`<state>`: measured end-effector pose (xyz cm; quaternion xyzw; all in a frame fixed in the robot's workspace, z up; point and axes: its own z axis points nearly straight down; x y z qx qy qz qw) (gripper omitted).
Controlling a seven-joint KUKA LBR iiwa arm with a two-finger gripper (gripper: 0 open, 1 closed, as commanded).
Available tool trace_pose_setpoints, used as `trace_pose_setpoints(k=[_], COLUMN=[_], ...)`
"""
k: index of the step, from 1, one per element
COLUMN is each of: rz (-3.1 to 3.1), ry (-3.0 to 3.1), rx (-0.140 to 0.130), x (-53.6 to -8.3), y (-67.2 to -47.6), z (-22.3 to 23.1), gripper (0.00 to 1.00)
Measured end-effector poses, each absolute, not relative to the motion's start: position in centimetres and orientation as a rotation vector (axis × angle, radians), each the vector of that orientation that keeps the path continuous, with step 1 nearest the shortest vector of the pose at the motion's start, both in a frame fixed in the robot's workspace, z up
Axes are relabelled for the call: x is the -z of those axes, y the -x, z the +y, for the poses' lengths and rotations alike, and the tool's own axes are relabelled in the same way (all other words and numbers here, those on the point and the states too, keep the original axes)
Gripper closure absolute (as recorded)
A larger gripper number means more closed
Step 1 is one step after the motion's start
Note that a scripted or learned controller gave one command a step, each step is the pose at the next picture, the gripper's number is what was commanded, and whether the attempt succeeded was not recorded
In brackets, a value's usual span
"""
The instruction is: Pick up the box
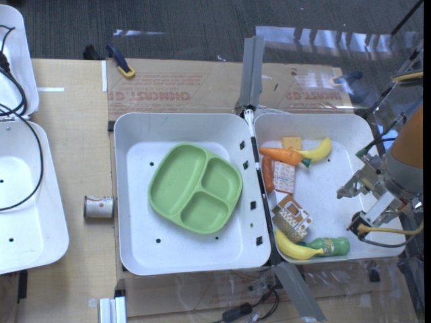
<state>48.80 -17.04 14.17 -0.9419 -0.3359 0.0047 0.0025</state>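
Bottle (331, 246) partly behind banana (295, 246)

Divided plate (195, 188) in left bin (128, 200), box (291, 216) in right bin (343, 136), beside banana (296, 248)

Bench (67, 79) bears two white bins (128, 180), a can (99, 207).

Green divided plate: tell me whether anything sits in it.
Empty. The green divided plate lies flat in the left bin, all three compartments bare.
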Motion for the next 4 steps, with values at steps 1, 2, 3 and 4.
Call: trace_pose_setpoints(k=[1, 2, 3, 4], rz=[-1.032, -0.594, -0.556, -0.355], ry=[2.964, 3.082, 3.089, 3.120], rx=[-0.006, -0.009, -0.009, -0.009], x=[-9.0, -8.9, -8.9, -9.0], y=[-47.7, -47.6, -47.6, -54.4], z=[-12.5, -13.7, -13.0, -11.0], gripper=[0.00, 0.00, 0.00, 0.00])
